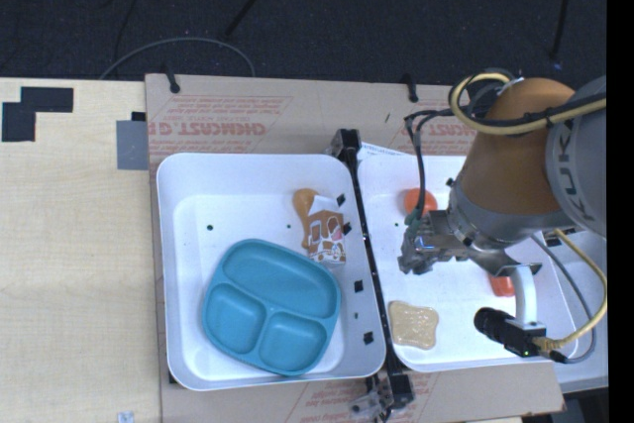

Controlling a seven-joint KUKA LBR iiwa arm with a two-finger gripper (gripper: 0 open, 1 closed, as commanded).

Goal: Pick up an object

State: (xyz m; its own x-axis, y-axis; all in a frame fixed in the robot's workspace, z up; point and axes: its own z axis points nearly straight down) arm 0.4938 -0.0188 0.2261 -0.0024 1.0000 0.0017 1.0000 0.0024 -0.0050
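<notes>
Objects for picking lie scattered across two shallow white plastic bins, and the arm's metal hand (418,253) hangs low over the right bin (466,357), in its left half. Whether the hand is released or clenched cannot be told from this slanted overhead view, and nothing is visibly held in it.

Just behind the hand, partly hidden by a black cable, sits a small round orange-red object (416,201), smooth-looking. In front of the hand, near the bin's front wall, lies a flat, pale tan piece with wavy edges (413,324), like soft foam or toast. To the hand's right, a small orange piece (503,286) peeks out beside the arm's fittings.

Left of the hand, across the black divider, the left bin (183,213) holds a glossy blue three-compartment plastic tray (269,304) and a small printed packet (325,238) with a tan lump (304,201) behind it.
</notes>
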